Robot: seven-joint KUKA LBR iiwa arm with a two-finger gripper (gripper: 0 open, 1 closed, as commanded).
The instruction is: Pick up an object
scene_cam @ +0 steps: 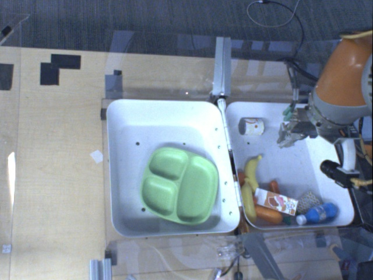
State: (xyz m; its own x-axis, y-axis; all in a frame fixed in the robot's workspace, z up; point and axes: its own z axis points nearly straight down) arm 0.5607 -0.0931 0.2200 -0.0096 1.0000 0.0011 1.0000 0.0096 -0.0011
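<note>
My gripper (287,134) hangs over the upper middle of the right bin (332,156), fingers pointing down with nothing between them. A small white can (252,126) lies to its left near the bin's top-left corner. Below it, along the bin's left and bottom sides, lie a yellow banana (250,182), an orange carrot (269,214), a white and red carton (275,201), a blue bottle (318,214) and a grey mesh item (309,200).
The left bin (125,156) holds a green divided plate (180,184). A metal divider rail (221,69) runs between the bins at the top. The arm's orange band (347,69) looms over the right bin's upper right corner.
</note>
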